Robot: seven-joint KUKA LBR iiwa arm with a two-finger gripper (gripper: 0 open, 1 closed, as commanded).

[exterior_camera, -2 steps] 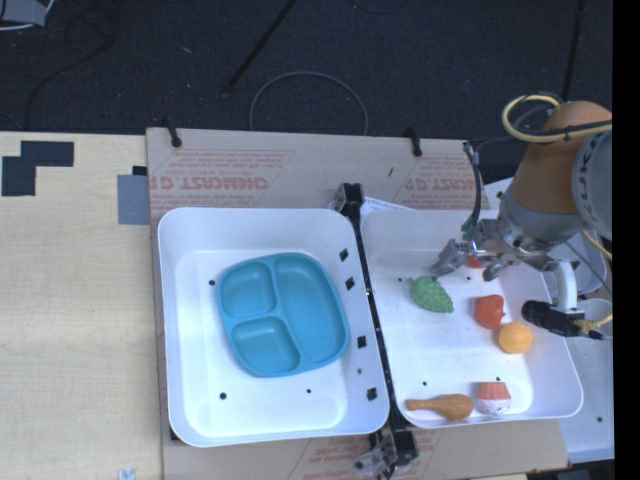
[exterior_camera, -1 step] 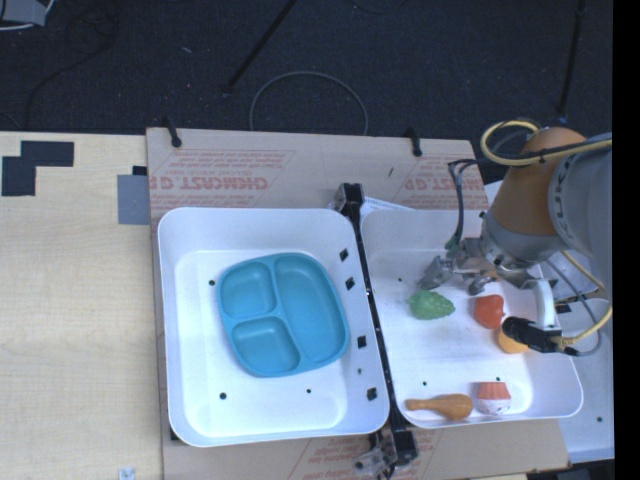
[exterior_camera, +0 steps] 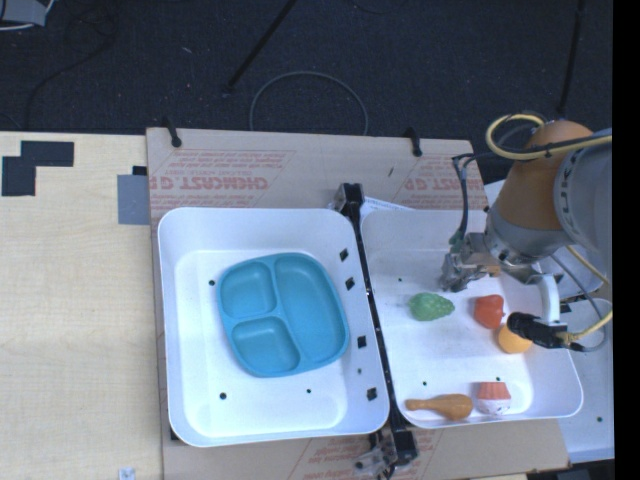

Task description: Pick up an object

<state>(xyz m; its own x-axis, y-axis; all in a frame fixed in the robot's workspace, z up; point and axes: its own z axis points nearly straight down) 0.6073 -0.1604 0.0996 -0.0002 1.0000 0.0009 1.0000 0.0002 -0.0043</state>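
From my seat, the tool hung low over the right bin, near its upper middle, with the grey arm reaching in from the right. I couldn't tell whether it was spread or pressed together; the wrist hid too much, and I saw nothing held in it.

The nearest candidate was the green leafy toy, lying on the bin floor just beside the tool, down and a little to the left in the picture. That offset was what mattered to me: a short shift toward the divider and toward the near side would put the tool above it. Its long axis ran roughly left to right in the frame, so I judged closing across its short width the better bet.

The red piece lay just right of the green one, with an orange fruit below it. A drumstick and a small red-and-white piece sat near the front rim, well apart from the tool. The blue divided plate sat in the left bin.
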